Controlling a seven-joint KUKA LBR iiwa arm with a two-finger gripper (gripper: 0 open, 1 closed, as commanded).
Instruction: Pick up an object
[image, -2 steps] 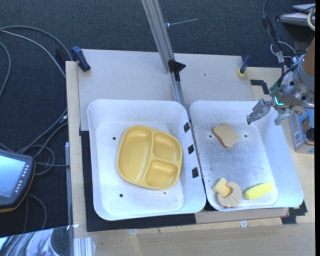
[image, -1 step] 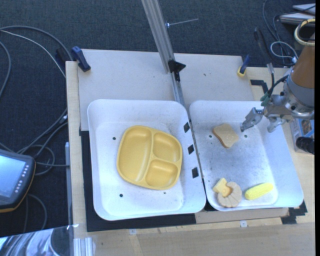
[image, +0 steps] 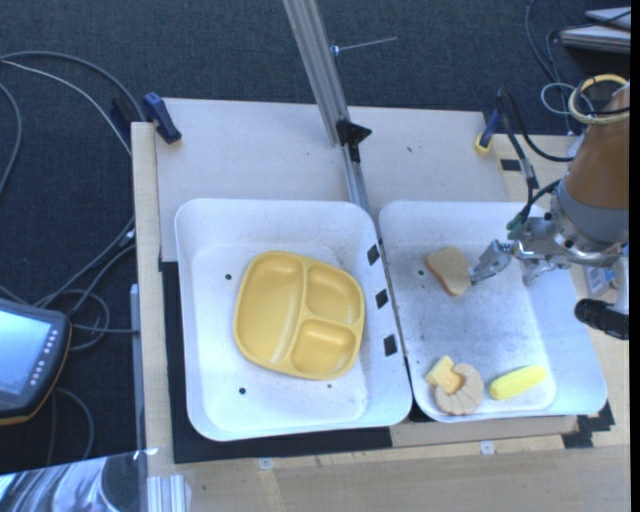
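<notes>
Gripper low in the right bin, beside the bread slice.

We see the gripper (image: 487, 266) reaching in from the right, its fingers spread apart and grasping nothing, their tips just beside the tan bread slice (image: 449, 270) that lies in the upper half of the right bin (image: 500, 215). Near that bin's front edge sit a yellow cheese wedge (image: 441, 374) touching a round cracker (image: 461, 390), and just to their right a corn cob (image: 517, 381). In the left bin (image: 205, 300) lies a yellow divided plate (image: 298, 314).
</notes>
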